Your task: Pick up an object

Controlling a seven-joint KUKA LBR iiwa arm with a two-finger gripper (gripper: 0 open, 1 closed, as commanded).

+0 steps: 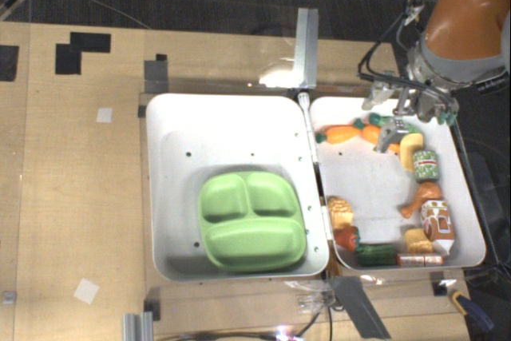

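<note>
Small orange toy carrot (342, 134), lying flat

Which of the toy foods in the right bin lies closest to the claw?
The yellow piece, just beside the claw near the bin's top edge. The orange carrot lies farther left; the rest crowd the bottom and right side.

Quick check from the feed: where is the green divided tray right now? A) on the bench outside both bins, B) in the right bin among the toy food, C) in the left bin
C: the green divided tray lies flat in the left bin, while the toy food sits in the right bin.
</note>
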